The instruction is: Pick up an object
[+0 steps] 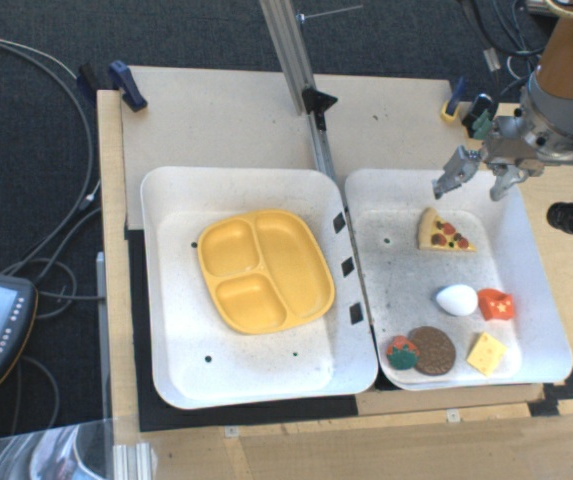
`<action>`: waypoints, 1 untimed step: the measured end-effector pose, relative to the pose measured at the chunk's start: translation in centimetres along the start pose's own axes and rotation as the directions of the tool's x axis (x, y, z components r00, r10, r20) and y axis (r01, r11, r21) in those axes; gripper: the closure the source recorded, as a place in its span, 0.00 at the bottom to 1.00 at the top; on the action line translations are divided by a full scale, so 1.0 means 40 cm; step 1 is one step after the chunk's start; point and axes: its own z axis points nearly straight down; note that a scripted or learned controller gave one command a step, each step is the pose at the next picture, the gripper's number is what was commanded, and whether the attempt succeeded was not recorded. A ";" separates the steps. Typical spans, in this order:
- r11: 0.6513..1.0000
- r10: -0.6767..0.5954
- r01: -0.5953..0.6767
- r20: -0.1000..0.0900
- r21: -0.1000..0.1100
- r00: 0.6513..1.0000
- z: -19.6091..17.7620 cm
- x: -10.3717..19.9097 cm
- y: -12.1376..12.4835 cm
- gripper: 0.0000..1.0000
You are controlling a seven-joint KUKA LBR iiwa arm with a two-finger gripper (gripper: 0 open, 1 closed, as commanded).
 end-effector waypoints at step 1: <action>1.000 0.000 0.000 0.000 0.000 1.000 0.000 0.000 0.000 0.00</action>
